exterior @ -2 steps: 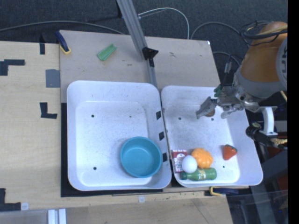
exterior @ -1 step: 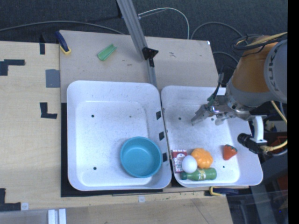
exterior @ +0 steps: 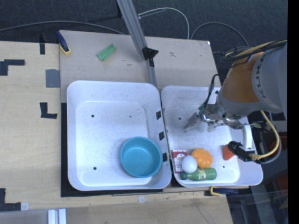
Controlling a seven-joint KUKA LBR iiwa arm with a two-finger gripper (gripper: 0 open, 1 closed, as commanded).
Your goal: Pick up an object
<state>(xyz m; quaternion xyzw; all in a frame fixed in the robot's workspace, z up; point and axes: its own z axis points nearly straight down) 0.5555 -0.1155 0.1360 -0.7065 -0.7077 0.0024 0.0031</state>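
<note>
Leftmost, a wooden bench (exterior: 28,125) carries black tape marks. Behind the bins lie a blue-and-yellow clamp (exterior: 63,43) and a green block (exterior: 106,52), with a grey pole (exterior: 133,24) slanting down to the seam between the bins.

Left bin (exterior: 93,101): a blue bowl (exterior: 140,156) sits upright in the near right corner, close to the dividing wall.

Right bin (exterior: 187,101): four items are clustered along the near edge. A red-and-white carton (exterior: 178,160) lies nearest the divider. A white ball (exterior: 189,164) touches it. An orange fruit (exterior: 202,157) sits just beside the ball. A green bottle (exterior: 201,174) lies on its side in front of these.

Gripper (exterior: 202,122): positioned over the middle of the right bin, above bare floor, well apart from the cluster. The fingers are spread, with nothing between them. A small red item (exterior: 227,153) lies near the right wall, below the arm (exterior: 252,83).
</note>
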